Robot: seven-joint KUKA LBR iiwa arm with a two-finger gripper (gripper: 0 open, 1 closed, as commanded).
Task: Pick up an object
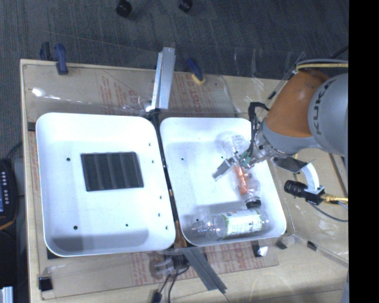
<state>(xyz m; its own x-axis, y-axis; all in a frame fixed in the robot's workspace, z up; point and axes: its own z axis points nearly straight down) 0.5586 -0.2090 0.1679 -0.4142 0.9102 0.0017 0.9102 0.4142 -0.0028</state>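
Orange-labelled bottle (242, 179): clear plastic, lying in the right bin (192, 177), right of centre, its long axis running roughly front to back. A black cap (253, 203) sits at its near end.
Gripper (234, 164): low in the right bin, at the far end of the orange-labelled bottle, touching it or just over it. How far it is open cannot be told, and no hold on the bottle can be made out.
Arm (314, 112): grey with an orange band, reaching in over the right bin's right rim.
Other contents, right bin: a white-labelled clear bottle (234, 225) on its side along the near wall. A crumpled clear bottle (231, 142) lies just beyond the gripper.
Left bin (59, 195): white and shallow, holding one dark ribbed panel (112, 171) lying flat near its middle.
Bins: side by side, their inner rims touching.
Bench (89, 89): pale board with faint red print. Clear sheeting lies wrinkled behind the bins.
Fixtures: blue clamps (60, 54) on the far edge. A metal bar (163, 77) stands behind the seam between the bins.
Room: dark carpet (89, 23) beyond the bench, with two black castors (124, 7) at the top edge.
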